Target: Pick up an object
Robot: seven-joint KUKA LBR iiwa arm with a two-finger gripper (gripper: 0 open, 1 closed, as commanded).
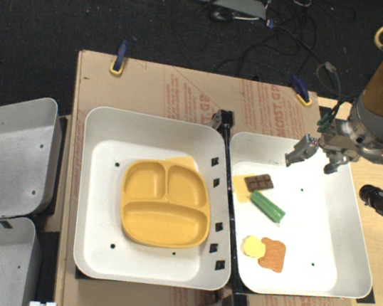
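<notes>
Orange piece: well below the claw, touching a yellow piece.
Claw: spread wide, holding nothing.
Green block: below-left, near.
Risk: shallow descent likely closes on air.

A green cylinder, brown block, yellow piece and orange piece are lying loose, below-left of the tool
</notes>
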